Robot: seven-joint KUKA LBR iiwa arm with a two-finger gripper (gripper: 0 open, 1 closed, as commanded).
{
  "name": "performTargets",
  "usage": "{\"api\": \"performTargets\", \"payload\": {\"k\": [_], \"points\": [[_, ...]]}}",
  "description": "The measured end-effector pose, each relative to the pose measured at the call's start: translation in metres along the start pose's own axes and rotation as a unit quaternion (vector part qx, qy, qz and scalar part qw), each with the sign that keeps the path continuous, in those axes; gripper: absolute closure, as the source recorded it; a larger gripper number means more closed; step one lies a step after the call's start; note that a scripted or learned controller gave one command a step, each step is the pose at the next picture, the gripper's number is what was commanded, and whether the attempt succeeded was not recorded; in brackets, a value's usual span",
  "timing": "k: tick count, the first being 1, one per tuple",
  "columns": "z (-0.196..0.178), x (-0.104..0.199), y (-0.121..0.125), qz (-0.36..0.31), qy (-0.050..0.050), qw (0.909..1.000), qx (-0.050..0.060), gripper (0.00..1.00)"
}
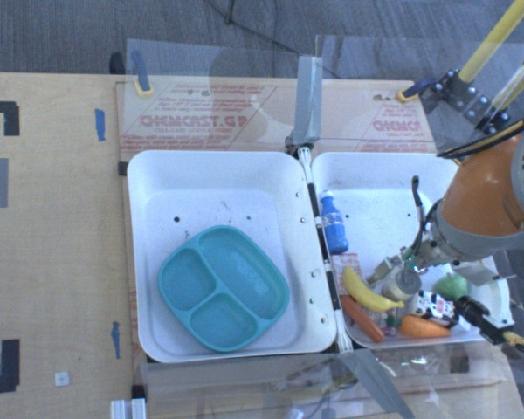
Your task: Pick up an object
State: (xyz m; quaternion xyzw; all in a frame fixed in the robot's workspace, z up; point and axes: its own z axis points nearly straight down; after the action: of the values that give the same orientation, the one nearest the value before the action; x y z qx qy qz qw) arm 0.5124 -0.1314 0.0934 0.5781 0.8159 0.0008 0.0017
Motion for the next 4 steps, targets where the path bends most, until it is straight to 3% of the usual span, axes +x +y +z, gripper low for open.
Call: {"api": "performTargets", "payload": {"k": [1,2,3,4], "points": [[0.005,-0.036,0.076,-0.009,-0.002,1.0,-0.003,0.0],[0.007,-0.095,0.132,0.034,0.0,0.9994,0.001,0.0],[-0.074,-0.101,0.131,0.033,-0.001,0.9994,-0.001,0.0],[-0.049,-0.091,0.031,-0.041,0.0,0.9992,0.001,0.0]]}}
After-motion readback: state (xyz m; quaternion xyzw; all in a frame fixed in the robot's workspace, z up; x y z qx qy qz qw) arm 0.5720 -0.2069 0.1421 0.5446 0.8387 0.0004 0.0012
